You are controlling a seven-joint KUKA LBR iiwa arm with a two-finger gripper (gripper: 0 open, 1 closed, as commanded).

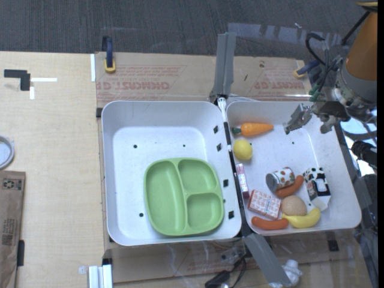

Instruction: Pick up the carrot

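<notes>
Two white bins side by side on the bench. The left bin [120, 161] has just a green divided plate [183, 195] sitting in it. The right bin [342, 179] is the busy one: the carrot [254, 128] lies near the top left corner, with a lemon [242, 149] just below it. Lower down there's a pile with a small can [280, 178], a sausage [289, 186], a red box [264, 203], an egg [293, 206], a banana [303, 219] and a black-and-white carton [316, 185]. The gripper [298, 120] hangs over the top right of that bin, right of the carrot and not touching it.
</notes>
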